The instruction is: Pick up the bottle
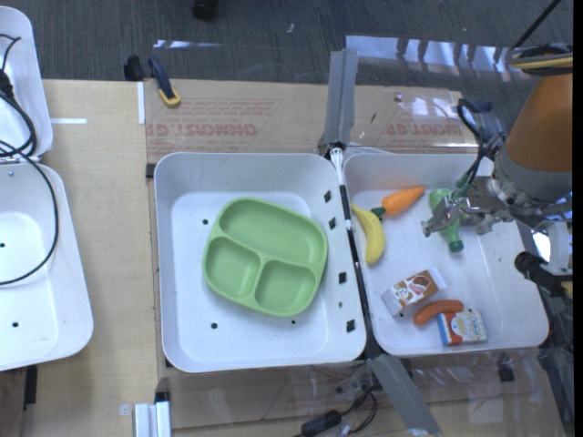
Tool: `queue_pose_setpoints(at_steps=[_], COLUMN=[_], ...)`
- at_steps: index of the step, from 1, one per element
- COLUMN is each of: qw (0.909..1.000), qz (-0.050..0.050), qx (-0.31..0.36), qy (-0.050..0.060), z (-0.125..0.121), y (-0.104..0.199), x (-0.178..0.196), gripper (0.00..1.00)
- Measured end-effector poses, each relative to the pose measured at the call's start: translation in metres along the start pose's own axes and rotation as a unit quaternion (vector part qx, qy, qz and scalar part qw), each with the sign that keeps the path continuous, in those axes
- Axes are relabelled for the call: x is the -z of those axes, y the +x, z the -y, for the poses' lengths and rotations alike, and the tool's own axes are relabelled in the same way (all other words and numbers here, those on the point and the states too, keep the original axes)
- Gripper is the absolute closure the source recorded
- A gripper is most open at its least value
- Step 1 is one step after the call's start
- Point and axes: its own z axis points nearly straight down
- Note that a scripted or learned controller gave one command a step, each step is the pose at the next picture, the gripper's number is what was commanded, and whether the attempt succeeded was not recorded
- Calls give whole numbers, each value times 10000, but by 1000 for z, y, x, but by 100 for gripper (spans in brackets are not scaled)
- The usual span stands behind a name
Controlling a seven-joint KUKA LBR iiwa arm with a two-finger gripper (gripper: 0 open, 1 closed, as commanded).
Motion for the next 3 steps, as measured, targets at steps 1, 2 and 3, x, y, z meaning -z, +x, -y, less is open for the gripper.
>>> queue_pose_setpoints(at_steps=[1, 2, 3], qw=[9992, 9951, 9951], qz=[-2, 3, 3], qx=[-395, -984, -985], qy=[-3, -9, -9], z=[46, 10, 10], y=[3, -18, -18], x=[14, -100, -100], gripper=[0, 0, 0])
